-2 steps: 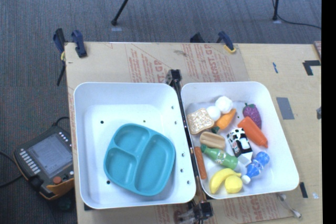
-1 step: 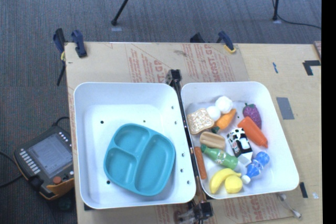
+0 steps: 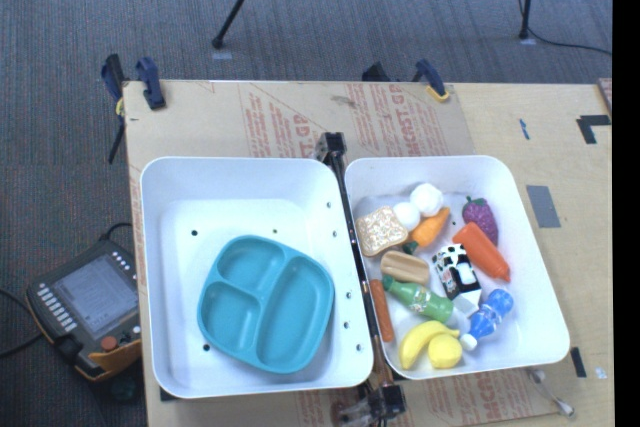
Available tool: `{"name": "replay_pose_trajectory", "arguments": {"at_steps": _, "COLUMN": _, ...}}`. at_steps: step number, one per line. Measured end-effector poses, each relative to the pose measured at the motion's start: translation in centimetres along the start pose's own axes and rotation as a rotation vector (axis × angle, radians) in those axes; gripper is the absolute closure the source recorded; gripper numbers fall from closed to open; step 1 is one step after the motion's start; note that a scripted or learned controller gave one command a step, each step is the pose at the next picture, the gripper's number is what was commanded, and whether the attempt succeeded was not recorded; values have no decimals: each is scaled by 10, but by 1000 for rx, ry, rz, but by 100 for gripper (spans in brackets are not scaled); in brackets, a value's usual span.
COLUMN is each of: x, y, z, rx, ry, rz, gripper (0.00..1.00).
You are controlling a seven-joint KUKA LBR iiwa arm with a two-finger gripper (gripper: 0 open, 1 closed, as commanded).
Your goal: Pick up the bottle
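A small green bottle (image 3: 418, 296) lies on its side in the right bin (image 3: 530, 215), near the bin's middle, its cap pointing right and toward the front. It rests between a hot dog bun (image 3: 404, 266) behind it and a yellow banana (image 3: 424, 339) in front of it. A black and white carton (image 3: 455, 269) lies just to its right.
The right bin also holds a cracker (image 3: 381, 230), white balls (image 3: 426, 198), carrots (image 3: 482, 250), a purple fruit (image 3: 481, 216), a blue toy (image 3: 490, 313) and a sausage (image 3: 381, 310). The left bin (image 3: 170, 215) holds a teal divided plate (image 3: 266, 302). A pendant (image 3: 88, 311) sits left of the bench.
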State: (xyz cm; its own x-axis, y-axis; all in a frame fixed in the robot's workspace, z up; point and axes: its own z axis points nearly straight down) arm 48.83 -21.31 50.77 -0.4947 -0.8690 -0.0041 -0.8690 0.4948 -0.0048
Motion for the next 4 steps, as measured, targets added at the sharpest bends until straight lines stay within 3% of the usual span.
{"name": "replay_pose_trajectory", "arguments": {"at_steps": 1, "x": 0, "y": 1, "z": -22, "rx": 1, "ry": -1, "rz": -259, "gripper": 100}}
{"name": "replay_pose_trajectory", "arguments": {"at_steps": 2, "x": 0, "y": 0, "z": -19, "rx": -1, "ry": -1, "rz": -632, "gripper": 100}}
{"name": "replay_pose_trajectory", "arguments": {"at_steps": 3, "x": -38, "y": -24, "z": -22, "rx": -3, "ry": -2, "rz": -1024, "gripper": 100}}
{"name": "replay_pose_trajectory", "arguments": {"at_steps": 4, "x": -37, "y": -47, "z": -29, "rx": -3, "ry": -3, "rz": -1176, "gripper": 100}}
